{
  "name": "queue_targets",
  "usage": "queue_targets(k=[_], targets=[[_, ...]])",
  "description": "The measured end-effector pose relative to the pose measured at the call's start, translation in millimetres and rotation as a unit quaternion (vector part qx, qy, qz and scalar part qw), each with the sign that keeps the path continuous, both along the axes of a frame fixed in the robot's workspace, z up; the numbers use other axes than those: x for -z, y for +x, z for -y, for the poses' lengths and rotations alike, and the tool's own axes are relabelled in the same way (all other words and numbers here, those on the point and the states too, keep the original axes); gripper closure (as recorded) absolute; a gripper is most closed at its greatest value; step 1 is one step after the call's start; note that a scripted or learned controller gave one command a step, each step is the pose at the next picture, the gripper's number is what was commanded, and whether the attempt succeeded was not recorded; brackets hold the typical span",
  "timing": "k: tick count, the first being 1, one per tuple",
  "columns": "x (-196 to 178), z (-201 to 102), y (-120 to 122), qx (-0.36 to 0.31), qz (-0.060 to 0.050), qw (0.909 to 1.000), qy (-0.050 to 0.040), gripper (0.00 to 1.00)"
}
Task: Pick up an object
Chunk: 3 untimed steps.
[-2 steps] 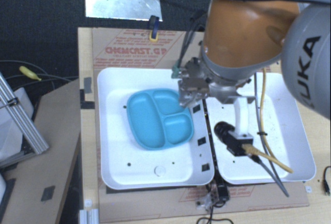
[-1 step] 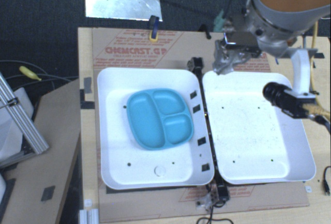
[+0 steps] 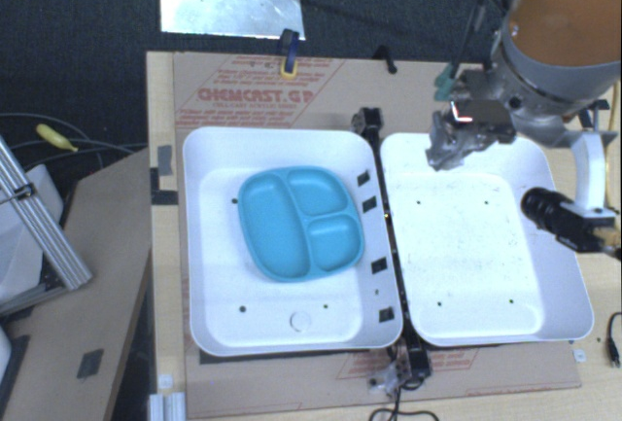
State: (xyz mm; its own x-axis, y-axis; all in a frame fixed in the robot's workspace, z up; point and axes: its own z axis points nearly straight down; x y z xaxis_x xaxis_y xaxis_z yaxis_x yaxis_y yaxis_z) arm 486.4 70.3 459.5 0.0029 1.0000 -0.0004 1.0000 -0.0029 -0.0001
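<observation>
Cardboard (image 3: 255, 84): red "CHEMCAST GP" print | blue plate (image 3: 296, 222) in left bin (image 3: 219, 312)

Blue tray (image 3: 296, 223) in left bin (image 3: 209, 254)

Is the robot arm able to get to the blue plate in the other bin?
Probably yes. The blue three-compartment plastic plate lies flat in the left white bin with nothing on top. The tool hangs over the right white bin, with just low rims between.
</observation>
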Motion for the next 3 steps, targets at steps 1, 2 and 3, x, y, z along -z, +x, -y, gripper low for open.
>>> queue_targets(k=[1, 2, 3], targets=[[24.1, -3.9, 0.3, -0.002, 0.001, 1.0000, 0.0003, 1.00], [-15.7, -34.1, 0.3, -0.005, 0.003, 1.0000, 0.0012, 1.00], [39.0, -90.3, -0.5, -0.006, -0.001, 1.0000, 0.0004, 1.00]])
